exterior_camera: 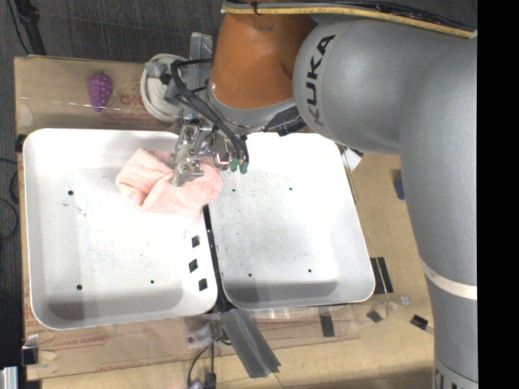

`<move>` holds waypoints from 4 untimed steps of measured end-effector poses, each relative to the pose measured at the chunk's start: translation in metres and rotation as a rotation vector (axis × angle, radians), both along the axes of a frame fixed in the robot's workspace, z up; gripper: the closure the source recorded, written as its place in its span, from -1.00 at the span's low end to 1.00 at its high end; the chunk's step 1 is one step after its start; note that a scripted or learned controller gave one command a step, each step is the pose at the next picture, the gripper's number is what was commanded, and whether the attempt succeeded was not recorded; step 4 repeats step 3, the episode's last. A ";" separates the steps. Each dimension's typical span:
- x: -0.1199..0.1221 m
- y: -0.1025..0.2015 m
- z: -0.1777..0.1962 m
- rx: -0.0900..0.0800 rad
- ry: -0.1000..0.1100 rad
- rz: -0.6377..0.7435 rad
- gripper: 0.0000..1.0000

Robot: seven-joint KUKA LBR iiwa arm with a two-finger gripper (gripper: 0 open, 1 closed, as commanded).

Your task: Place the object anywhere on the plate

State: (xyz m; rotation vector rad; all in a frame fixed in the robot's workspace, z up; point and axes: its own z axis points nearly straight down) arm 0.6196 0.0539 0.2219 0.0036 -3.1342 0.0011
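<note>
Up near 1 o'clock in the left white bin lies a crumpled pink cloth. The gripper sits down on the cloth's 3 o'clock side, touching it. I cannot tell if it is pinching the cloth. A small purple thing lies on the bench at 11 o'clock, outside the bins.

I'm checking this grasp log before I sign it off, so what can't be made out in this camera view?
Camera view:
- Pink cloth: its upper right part is hidden under the gripper.
- Right bin: its back rim and far right corner are covered by the arm.
- Purple object beyond the left bin: too small to identify.
</note>
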 end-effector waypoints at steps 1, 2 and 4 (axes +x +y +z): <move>-0.002 0.046 0.008 0.000 -0.004 0.004 1.00; -0.006 0.099 0.006 0.000 -0.007 0.006 1.00; -0.006 0.099 0.006 0.000 -0.008 0.006 -1.00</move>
